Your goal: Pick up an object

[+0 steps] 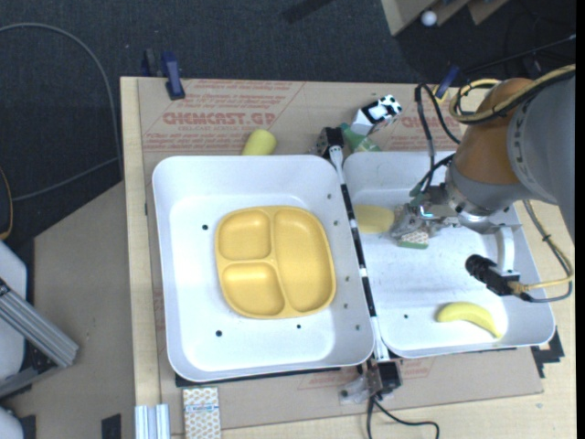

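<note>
Arm low in right bin, jaws [413, 230] near its 10 o'clock corner.

Jaws sit over a small pale block; cannot tell whether they are open, closed, or gripping it. A yellow disc [373, 218] lies just beside them at 9 o'clock, against the left wall of the right bin [402, 167]. Banana [470, 316] rests toward the bin's 5 o'clock, well apart from the jaws. Left bin [183, 245] carries a yellow divided plate [274, 262] at centre. A yellow cylinder [260, 142] lies on the surface [146, 117] beyond the left bin, at 12 o'clock.
</note>
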Robot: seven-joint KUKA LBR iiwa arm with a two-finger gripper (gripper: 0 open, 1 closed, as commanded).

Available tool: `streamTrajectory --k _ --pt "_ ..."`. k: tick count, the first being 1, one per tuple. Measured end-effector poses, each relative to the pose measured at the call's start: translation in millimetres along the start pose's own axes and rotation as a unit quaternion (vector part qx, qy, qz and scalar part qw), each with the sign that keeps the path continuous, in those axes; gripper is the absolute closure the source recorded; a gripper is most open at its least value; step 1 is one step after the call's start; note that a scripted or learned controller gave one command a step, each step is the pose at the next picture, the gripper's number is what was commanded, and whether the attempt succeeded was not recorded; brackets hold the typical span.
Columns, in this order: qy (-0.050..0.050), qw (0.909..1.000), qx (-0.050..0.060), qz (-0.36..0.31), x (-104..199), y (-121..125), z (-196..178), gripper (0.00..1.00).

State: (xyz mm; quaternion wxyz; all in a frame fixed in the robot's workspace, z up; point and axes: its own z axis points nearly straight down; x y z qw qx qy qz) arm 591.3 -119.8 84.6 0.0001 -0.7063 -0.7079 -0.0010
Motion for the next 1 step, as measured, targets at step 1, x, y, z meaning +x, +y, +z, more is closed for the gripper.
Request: streamTrajectory --k 1 --pt "0.000 1.0000 -0.001 0.000 78.6 -12.0 -100.9 1.00"
